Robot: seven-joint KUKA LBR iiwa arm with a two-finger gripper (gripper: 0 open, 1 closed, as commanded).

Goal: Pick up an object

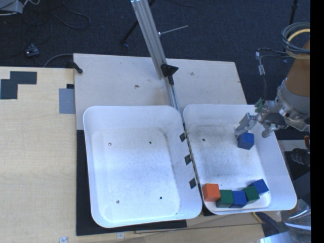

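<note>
Overhead slanted view of a bench w/ two shallow white plastic bins side by side. Far left: pale wood tabletop [35, 151] w/ a few dark grey patches. Next, the left white bin [96, 135], nothing but specks and small holes on its floor. Behind the bins, a grey aluminium rail [152, 39] slants up from the divider between them.

Right white bin [202, 116] holds the objs. Along its near edge, left to right: an orange cube [211, 192], a dark green block [226, 198], a blue block [239, 197], a second green block [251, 193] and another blue block [260, 186], all touching in a curved row. Well apart from that row, toward the bin's far right, a lone small blue cube [246, 140].

The grey two-finger gripper [256, 127] reaches in from the right, over the bin's far right corner. Its fingers look spread, one to the left of the lone blue cube's top, the other to its upper right. The cube sits just below and between the tips, slightly toward the left finger; can't tell if either tip touches it.

Progress, as a judgement: gripper is lined up on a target, but no pinch shows. Closing and lifting are left to do.
</note>
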